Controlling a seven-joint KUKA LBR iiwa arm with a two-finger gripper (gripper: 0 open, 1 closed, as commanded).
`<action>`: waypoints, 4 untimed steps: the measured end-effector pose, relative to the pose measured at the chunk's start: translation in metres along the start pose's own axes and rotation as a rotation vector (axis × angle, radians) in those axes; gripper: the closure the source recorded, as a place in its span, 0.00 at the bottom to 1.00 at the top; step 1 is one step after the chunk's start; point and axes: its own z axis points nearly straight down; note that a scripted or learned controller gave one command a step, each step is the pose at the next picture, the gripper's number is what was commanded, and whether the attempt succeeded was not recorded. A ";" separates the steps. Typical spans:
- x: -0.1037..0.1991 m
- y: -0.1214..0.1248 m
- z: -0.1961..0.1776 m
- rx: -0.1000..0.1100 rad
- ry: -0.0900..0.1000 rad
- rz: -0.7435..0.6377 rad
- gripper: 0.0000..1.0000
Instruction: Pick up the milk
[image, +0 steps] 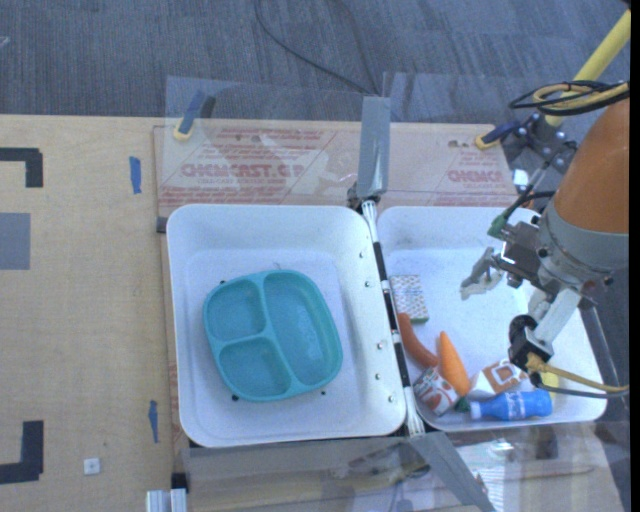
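Note:
A small white and orange carton (503, 377), which looks like the milk, lies near the front of the right bin (440, 240). A second small carton, red and white (432, 390), lies at that bin's front left corner. My gripper (480, 280) hangs over the middle of the right bin, behind and left of the white and orange carton and apart from it. Its fingers look spread open with nothing between them.
A blue bottle (512, 405) lies along the right bin's front wall. Two orange carrots (452, 362) and a green and white packet (408, 297) sit on the bin's left side. The left bin (200, 240) holds a teal divided plate (272, 334). Cables (570, 375) hang near the arm.

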 end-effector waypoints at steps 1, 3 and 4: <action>-0.047 0.003 0.060 0.002 0.001 -0.183 0.00; -0.091 0.034 0.171 -0.020 -0.003 -1.147 0.00; -0.094 0.042 0.157 -0.051 -0.020 -1.137 1.00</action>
